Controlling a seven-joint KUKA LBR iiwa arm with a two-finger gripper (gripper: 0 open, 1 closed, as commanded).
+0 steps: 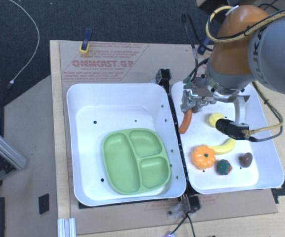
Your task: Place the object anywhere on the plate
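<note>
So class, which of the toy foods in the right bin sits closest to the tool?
The orange carrot, hanging right under the tool by the bin's left wall. The pumpkin, banana, lemon and the rest lie farther off.

The bench [63, 132] is a light tan board with red printing [103, 62] near its far edge. 2 shallow white bins sit directly on it, side by side and touching along their inner walls. The left bin [83, 102] covers the middle of the board, and the right bin [266, 174] reaches the board's right edge. A small blue and yellow clamp [85, 40] grips the far edge near the left corner. Black clips sit where the bins meet, 1 at the far side [162, 76] and 1 at the near edge [192, 202].
</note>
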